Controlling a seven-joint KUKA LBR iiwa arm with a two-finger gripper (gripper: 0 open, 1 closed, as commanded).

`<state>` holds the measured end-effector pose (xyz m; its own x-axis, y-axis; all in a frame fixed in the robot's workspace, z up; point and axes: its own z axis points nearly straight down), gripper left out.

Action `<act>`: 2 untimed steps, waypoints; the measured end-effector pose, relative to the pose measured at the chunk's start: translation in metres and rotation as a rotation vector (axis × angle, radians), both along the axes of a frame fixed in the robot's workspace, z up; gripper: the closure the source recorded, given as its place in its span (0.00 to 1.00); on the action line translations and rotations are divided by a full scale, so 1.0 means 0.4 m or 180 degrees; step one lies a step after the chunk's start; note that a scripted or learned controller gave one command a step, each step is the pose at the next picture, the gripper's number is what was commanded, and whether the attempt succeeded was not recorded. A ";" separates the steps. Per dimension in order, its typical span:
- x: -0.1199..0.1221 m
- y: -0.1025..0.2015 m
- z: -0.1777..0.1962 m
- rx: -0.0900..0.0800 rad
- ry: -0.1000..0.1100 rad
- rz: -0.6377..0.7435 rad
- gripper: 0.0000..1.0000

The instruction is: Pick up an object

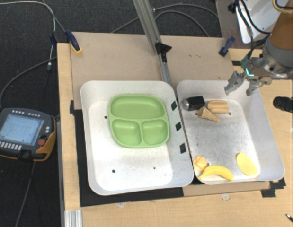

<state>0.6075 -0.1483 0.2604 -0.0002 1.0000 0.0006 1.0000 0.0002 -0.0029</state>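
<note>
My gripper [243,85] hangs above the far right corner of the right bin [231,138], fingers spread open with nothing between them. Just left of and below it lie a tan bread-roll toy [218,107], a waffle cone [208,114] and a black block [194,102] in the bin's far part. At the bin's near edge rest a yellow banana [217,172], a small peach-coloured piece [200,163] and a yellow oval slice [246,163].
The left bin [99,174] holds a green divided plate [138,120]. A metal pole [151,22] slants up from between the bins. A teach pendant [23,134] lies off the bench at left. Blue clamps [73,41] sit on the bench's far edge.
</note>
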 end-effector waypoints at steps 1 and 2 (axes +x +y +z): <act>0.002 0.000 0.003 -0.0001 -0.0009 0.0001 0.00; 0.003 0.003 -0.155 0.0004 0.0013 0.0000 0.00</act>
<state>0.6086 -0.1470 0.1984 -0.0001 1.0000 0.0019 1.0000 0.0001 -0.0070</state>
